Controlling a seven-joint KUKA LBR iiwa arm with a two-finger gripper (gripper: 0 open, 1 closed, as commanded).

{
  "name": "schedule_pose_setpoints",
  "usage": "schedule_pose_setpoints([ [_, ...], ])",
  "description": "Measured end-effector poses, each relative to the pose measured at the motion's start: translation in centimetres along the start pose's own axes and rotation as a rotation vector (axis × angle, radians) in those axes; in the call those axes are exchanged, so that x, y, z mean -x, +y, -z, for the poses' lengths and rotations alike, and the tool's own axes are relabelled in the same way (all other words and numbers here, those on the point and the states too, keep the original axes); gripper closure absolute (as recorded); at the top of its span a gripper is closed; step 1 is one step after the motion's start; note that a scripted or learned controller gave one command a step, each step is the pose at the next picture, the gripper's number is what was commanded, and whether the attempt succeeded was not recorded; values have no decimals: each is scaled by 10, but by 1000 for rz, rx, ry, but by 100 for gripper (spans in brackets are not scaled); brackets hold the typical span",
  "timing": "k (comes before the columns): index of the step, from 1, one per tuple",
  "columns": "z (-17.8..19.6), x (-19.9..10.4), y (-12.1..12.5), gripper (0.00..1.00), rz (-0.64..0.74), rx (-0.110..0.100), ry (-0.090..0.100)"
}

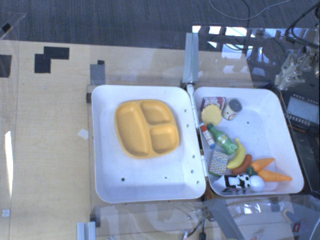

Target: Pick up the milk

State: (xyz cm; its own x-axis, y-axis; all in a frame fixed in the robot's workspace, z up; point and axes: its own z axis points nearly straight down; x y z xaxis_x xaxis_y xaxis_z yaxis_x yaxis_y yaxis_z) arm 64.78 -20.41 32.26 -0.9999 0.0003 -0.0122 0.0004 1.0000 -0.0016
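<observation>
Starts at the left with a white bin (102,184) bearing a yellow divided plate (147,128), well apart from the job. Moves on to the right bin (272,109), crowded along its left side and near edge: a green bottle (222,139), a banana (239,156), two carrots (270,169). Finds the milk (235,182), a black-and-white cow-patterned carton, apparently lying on its side against the near wall, touching a white ball (256,183) on its right and just below the banana. Looks like the approach step, not yet begun: no contact, nothing lifted. Calls next for a long reach down and toward the near wall, then a careful descent between neighbours. Ends at the far right with what seems to be the gripper (294,70), parked beyond the bin's far corner, well away from the milk, holding nothing visible; cannot tell how wide it stands.
</observation>
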Motion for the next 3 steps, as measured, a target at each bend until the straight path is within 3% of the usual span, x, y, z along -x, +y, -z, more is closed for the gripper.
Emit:
schedule_pose_setpoints([
  [2,29,5,3,100,-1,-2,-26],
  [3,41,19,0,100,194,-1,-3],
])
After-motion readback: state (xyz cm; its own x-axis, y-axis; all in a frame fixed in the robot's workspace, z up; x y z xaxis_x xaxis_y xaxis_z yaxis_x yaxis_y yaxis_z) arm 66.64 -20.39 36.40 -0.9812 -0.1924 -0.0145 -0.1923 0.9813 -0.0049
